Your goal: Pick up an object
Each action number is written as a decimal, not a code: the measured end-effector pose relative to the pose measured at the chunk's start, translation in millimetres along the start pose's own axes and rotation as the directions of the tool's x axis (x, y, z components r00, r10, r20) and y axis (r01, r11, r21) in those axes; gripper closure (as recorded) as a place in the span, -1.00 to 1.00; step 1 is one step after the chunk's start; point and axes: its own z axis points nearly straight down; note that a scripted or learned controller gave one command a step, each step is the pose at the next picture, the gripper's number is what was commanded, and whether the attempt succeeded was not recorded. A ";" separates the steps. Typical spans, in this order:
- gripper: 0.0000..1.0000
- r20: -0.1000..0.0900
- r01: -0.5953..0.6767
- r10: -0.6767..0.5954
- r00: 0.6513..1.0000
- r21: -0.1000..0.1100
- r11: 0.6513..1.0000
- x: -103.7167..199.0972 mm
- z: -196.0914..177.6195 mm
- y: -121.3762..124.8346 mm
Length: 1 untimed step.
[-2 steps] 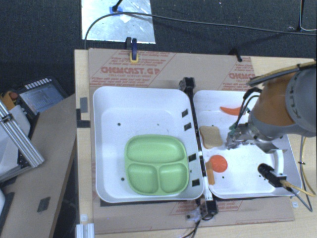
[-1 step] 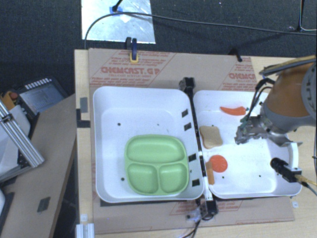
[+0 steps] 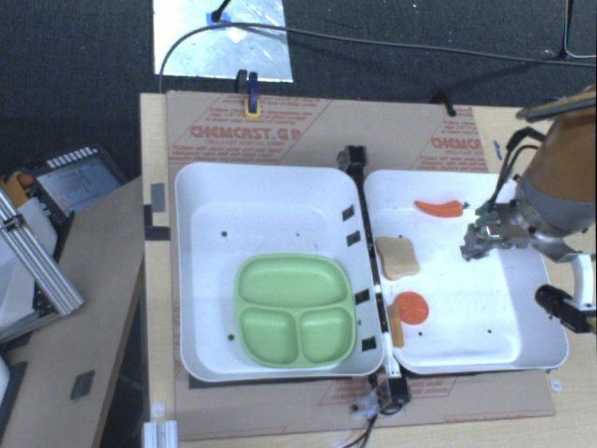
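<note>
1. Grey metal makes up the gripper [image 3: 478, 243], which hangs over the right bin [image 3: 532, 343], near its right side and above bare white floor.
2. Whether it is released or clenched I cannot tell: the tip is small and blurred in the camera view, and nothing can be made out in its grasp.
3. Behind the tip, the arm [image 3: 560, 180] rises to the right, grey below and orange above the wrist.
4. Nearest the gripper, up and to its left, an orange chili pepper [image 3: 438, 208] lies flat by the bin's far wall, apart from the tip.
5. Further left, a tan slice of bread [image 3: 398, 257] lies near the bin's left wall, well apart from the gripper.
6. Below the bread, a red tomato slice [image 3: 411, 308] rests on the floor, with a small orange stick-shaped piece [image 3: 395, 326] just beside it against the left wall.
7. The left bin [image 3: 201, 250] holds a green divided plate [image 3: 295, 308] with three compartments, set toward its near right corner.
8. Both bins sit side by side on a brown cardboard sheet [image 3: 308, 124] printed with red lettering, which covers the bench.
</note>
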 end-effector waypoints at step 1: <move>1.00 -0.001 0.000 0.000 1.000 0.004 1.000 -0.3 -16.9 1.5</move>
